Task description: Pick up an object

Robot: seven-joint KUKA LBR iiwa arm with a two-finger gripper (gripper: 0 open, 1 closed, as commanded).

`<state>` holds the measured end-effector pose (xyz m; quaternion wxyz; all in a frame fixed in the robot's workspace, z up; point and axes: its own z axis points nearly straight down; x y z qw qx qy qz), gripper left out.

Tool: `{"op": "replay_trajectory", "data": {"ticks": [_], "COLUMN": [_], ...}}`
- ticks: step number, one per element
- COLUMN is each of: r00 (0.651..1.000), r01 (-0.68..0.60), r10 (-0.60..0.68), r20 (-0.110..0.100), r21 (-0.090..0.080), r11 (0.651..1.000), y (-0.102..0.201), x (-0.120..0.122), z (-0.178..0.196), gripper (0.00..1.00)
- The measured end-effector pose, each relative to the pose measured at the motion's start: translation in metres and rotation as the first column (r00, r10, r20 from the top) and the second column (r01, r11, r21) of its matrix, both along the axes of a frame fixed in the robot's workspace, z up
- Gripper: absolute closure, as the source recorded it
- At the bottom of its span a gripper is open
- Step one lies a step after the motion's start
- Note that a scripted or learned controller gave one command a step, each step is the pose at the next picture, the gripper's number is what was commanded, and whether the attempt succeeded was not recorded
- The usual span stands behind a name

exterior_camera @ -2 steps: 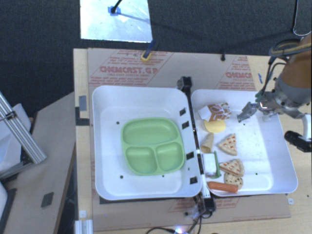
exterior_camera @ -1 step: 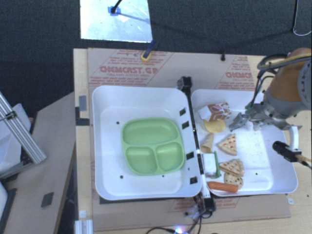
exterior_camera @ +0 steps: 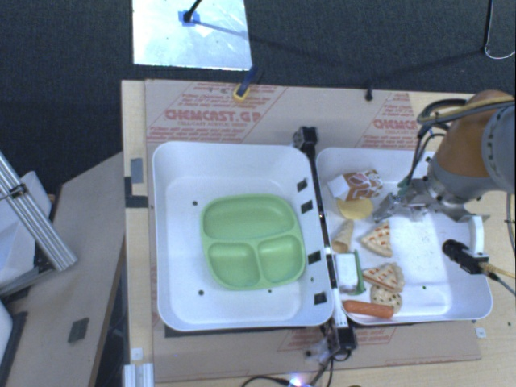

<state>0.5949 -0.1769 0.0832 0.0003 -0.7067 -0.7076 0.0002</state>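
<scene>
My gripper [exterior_camera: 390,207] hangs low over the right bin [exterior_camera: 468,297], reaching in from the right beneath the grey and orange arm [exterior_camera: 476,147]. Its tip is just right of a yellow round piece [exterior_camera: 353,210] and above a pizza slice [exterior_camera: 376,239]. A white and red carton [exterior_camera: 363,185] lies to its upper left. Nothing shows held in it.
The right bin also holds a tan cone [exterior_camera: 344,234], a second pizza slice [exterior_camera: 384,276], a cookie [exterior_camera: 388,300] and an orange carrot [exterior_camera: 369,309] along the front. The left bin [exterior_camera: 173,216] bears a green divided plate [exterior_camera: 251,241]. The right bin's right half is bare.
</scene>
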Motion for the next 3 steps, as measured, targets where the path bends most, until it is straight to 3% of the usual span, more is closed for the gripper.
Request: {"op": "replay_trajectory", "data": {"ticks": [1, 3], "r00": [1.0, 1.0], "r01": [0.001, -0.003], "r10": [-0.001, 0.003], "r20": [0.005, 0.008], "r21": [-0.002, -0.002], "r11": [1.0, 1.0], "y": [-0.001, 0.008], "x": [0.001, -0.004], "z": [0.013, 0.117], "gripper": [1.0, 1.0]}}
